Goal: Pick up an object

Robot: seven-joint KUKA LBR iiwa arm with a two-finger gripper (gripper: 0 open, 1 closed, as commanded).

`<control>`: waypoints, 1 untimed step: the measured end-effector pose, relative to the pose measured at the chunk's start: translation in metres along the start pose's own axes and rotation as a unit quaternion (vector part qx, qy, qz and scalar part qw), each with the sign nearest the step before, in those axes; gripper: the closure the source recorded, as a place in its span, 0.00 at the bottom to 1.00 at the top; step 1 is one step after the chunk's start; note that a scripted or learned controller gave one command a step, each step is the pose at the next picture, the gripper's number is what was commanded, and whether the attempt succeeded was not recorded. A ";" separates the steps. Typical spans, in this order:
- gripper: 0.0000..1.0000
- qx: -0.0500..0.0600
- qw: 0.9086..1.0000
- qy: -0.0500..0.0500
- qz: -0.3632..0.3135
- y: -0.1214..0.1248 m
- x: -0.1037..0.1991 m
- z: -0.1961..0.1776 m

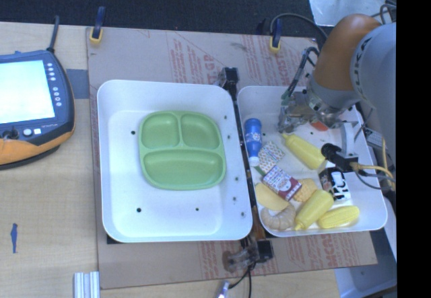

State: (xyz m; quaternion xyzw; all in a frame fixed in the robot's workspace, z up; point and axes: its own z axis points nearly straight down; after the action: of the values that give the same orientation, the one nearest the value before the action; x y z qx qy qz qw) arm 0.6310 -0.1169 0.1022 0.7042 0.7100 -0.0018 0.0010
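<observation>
pincer (291,122) fingertips blurred | orange pendant (27,105) cut by left edge

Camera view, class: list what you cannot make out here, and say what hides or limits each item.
- Gripper fingers: the wrist above covers them, so their state is unclear.
- Right bin far right corner: covered by the arm.
- Small packet print: too small to read.
- Handheld screen: cut off by the left edge.

You have open floor around the green divided plate (182,150) in the left bin (111,175); toys crowd the right bin (374,219).
</observation>
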 end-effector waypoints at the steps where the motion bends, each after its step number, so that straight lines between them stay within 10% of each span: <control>1: 0.00 0.000 1.000 0.000 0.000 0.000 0.000 0.000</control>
State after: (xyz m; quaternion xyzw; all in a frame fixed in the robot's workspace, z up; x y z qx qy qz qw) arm 0.6309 -0.1169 0.1021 0.7041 0.7101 -0.0021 0.0010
